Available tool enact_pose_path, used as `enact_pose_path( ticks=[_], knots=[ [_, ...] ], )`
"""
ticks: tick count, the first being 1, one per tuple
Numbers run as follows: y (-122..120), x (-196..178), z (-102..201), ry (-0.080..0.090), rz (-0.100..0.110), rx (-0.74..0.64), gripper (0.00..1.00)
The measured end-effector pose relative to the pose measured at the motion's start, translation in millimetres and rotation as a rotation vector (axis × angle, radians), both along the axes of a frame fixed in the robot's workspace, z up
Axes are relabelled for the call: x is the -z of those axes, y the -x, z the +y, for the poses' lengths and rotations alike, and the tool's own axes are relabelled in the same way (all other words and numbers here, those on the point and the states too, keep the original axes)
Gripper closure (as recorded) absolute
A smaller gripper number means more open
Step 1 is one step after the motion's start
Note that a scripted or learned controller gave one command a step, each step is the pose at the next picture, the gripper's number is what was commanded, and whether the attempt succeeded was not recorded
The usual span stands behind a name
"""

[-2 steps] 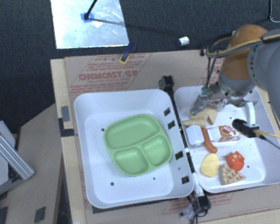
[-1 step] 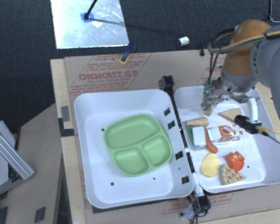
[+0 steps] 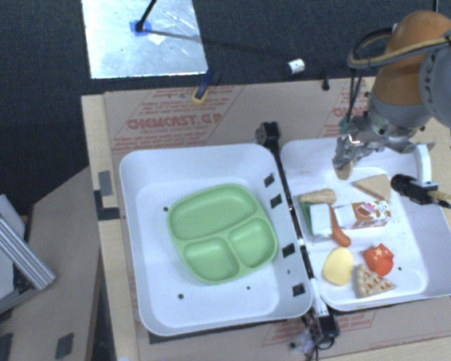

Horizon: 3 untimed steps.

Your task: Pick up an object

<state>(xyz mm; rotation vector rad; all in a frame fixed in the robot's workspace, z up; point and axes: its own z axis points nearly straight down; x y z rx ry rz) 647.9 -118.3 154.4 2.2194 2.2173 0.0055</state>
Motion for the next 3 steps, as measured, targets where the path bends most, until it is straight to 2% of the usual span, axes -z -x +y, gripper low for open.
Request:
enact_pose_path(
  ticks=[1, 2, 3],
  knots=[
    [4.9, -47.0, -3.5, 0.001, -0.001, 0.0, 1.0],
    [3.7, -72.1, -3.6, 0.0, 0.001, -0.005, 1.0],
    [-3.8, -74.2, 44.9, -0.001, 0.003, -0.01, 1.0]
  ],
)
